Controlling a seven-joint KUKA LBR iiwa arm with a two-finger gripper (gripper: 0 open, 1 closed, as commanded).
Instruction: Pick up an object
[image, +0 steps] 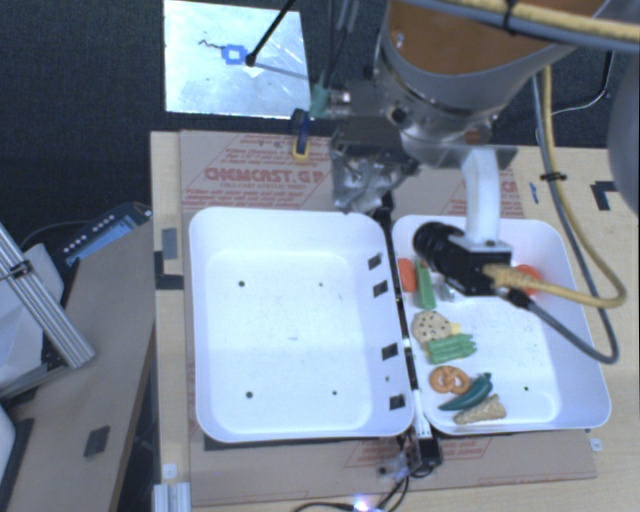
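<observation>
Nearest in the right bin (565, 375), close to its near-left corner, lies a tan cone-shaped piece (482, 410), and touching it on the far side is a dark teal pepper (468, 391). Just left of the pepper sits an orange pretzel (448, 379). Farther back is a bunch of green bean pods (452, 348), and beyond that a round speckled cookie (431, 325), both close to the bin's left wall. Farther still, a slim green stick (426, 286) and an orange carrot (406, 273) lie side by side, the carrot on the left by the wall. A small orange-red piece (529, 271) shows toward the far right of this bin, partly hidden by the robot. The left bin (290, 335) stands beside it, the two rims touching. Both rest on the cardboard-covered table (250, 175). The claw (364, 192) hangs at the far edge of the bins, over the seam between them, well apart from the small pieces. It is a blur of metal, so I cannot tell whether it is open or closed, and nothing is visibly held in it.
</observation>
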